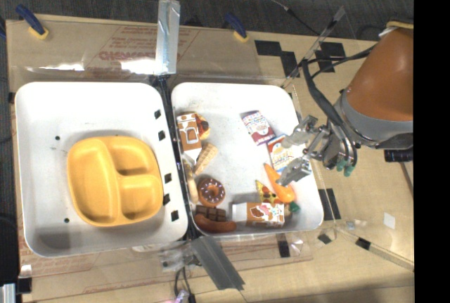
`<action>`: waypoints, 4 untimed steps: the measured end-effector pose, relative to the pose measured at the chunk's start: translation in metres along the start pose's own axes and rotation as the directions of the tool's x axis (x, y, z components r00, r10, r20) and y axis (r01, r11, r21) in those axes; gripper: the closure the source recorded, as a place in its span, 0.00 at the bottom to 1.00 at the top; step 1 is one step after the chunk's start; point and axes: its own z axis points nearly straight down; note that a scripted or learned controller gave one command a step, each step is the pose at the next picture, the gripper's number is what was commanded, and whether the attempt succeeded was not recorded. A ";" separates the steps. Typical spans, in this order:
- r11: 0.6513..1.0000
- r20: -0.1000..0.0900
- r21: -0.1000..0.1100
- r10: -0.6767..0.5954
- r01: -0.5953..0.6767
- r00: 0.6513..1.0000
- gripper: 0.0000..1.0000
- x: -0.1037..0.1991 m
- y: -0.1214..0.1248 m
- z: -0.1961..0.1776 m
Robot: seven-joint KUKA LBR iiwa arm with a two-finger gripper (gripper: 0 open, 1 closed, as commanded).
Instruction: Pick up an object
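Our gripper (301, 149) sits over the right edge of the right bin (232, 94), fingers spread wide, nothing btwn them. One finger is up by the bin's far-right wall, the other low, just beside the orange carrot (278, 185).

We judge the carrot the likeliest target: it lies just near-left of the gripper, long axis slanting far-left to near-right, so the fingers want to close across that slant. A small white packet (281, 152) lies just left of the fingers and a red-and-white packet (256, 125) further left and farther.

Room is tight: the right wall is close, and the yellow toy (266, 191) and a carton (265, 213) crowd the carrot's near side. Clearer floor lies twd the bin's far-middle. Donut (210, 190) and the left-bin yellow tray (114, 178) are well apart.
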 end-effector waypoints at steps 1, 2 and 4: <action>0.987 -0.012 0.002 0.161 -0.161 0.987 0.00 -0.003 -0.002 0.106; 0.977 -0.001 -0.002 0.214 -0.214 0.977 0.00 -0.003 -0.011 0.166; 0.971 -0.007 0.001 0.240 -0.240 0.971 0.00 0.019 0.030 0.181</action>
